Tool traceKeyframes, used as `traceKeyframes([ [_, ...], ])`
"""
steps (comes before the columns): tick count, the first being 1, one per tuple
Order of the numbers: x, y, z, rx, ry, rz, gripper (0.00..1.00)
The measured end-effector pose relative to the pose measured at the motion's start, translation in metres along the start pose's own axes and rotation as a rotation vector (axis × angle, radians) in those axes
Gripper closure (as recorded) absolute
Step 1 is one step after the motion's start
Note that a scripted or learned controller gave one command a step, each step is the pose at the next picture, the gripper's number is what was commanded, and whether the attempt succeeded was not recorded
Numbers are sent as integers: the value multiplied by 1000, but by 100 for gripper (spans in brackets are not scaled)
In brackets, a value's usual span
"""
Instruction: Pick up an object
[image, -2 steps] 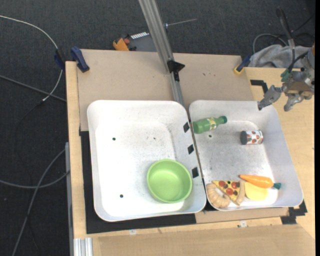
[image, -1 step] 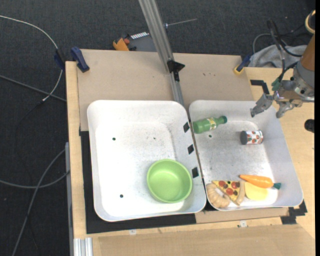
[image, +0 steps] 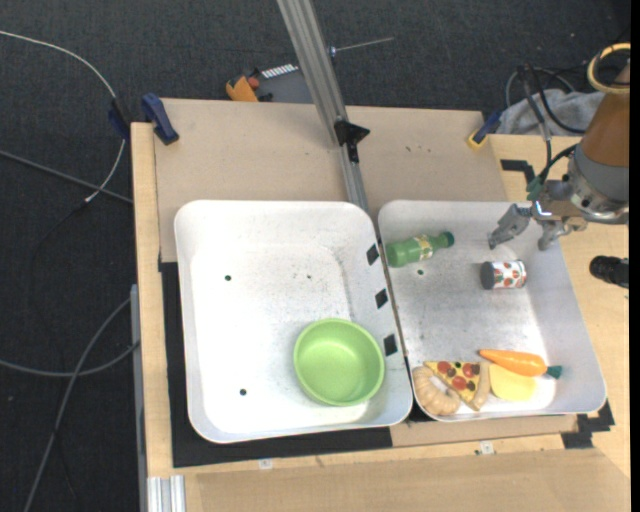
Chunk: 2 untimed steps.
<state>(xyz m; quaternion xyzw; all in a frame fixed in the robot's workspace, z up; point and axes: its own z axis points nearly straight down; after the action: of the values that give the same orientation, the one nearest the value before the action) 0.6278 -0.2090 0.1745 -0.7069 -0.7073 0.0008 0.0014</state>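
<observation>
The gripper (image: 527, 229) hangs over the far right corner of the right bin (image: 575, 300), its 2 fingers spread wide with nothing between them. A small can (image: 503, 274) with a red and white label, its writing too small to read, lies on its side just below the gripper. A green bottle (image: 418, 248) lies near the divider. A carrot (image: 514, 361), a pizza slice (image: 456, 375) and a yellow piece (image: 512, 386) crowd the near edge. A green bowl (image: 339, 361) sits in the left bin (image: 200, 300).

Pincer (image: 527, 228) hangs low, its 2 fingers spread apart.
</observation>
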Motion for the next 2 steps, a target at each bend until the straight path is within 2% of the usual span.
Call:
traceKeyframes([
  [1,5,-5,61,2,1,0,0],
  [2,5,-3,47,-5,-1,0,100],
])
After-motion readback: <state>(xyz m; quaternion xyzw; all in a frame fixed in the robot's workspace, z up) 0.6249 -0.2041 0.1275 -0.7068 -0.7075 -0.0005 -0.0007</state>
